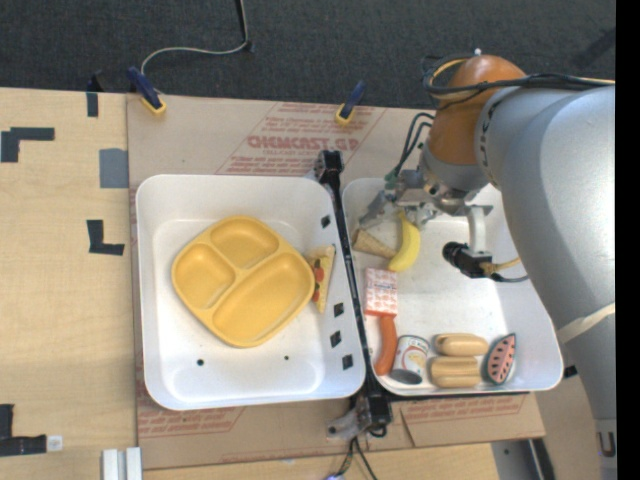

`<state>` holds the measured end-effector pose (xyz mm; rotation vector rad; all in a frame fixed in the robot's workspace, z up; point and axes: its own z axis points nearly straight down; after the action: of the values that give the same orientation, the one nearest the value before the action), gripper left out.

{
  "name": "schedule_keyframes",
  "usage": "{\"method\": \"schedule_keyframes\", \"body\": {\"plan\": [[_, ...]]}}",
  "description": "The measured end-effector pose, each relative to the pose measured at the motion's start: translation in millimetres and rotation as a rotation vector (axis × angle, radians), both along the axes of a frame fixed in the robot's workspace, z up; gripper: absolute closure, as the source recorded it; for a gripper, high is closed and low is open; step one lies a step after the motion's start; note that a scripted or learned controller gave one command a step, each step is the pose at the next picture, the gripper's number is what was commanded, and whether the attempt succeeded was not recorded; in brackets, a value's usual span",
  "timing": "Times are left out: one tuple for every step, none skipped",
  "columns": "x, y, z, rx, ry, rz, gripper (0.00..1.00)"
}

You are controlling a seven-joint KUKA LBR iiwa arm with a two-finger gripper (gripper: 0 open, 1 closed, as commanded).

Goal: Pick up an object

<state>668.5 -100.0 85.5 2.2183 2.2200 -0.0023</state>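
Note:
My gripper (399, 211) hangs over the far part of the right bin (520, 313), with its fingers spread to either side of the top end of a yellow banana (405, 250). It is open, and nothing is lifted between the fingers. The banana lies on the bin floor just below the gripper. A tan wedge-shaped piece (368, 240) lies beside the banana on its left, under the left finger (376, 209).
The right bin also holds a red-and-white packet (380, 292), an orange stick (386, 343), a small can (410, 354), two buns (457, 358) and a watermelon slice (500, 359). The left bin (160, 358) holds a yellow divided plate (243, 280) and a small toy (322, 274).

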Motion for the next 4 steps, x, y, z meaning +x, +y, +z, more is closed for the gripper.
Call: {"method": "schedule_keyframes", "body": {"plan": [[0.0,0.0,9.7,-0.001,0.0,0.001,1.0],[-0.1,-0.1,9.6,-0.001,0.001,0.001,0.0],[-79.8,-56.4,1.2,0.0,-0.001,-0.002,0.0],[-78.9,-56.5,11.0,-0.001,-0.005,-0.001,1.0]]}}
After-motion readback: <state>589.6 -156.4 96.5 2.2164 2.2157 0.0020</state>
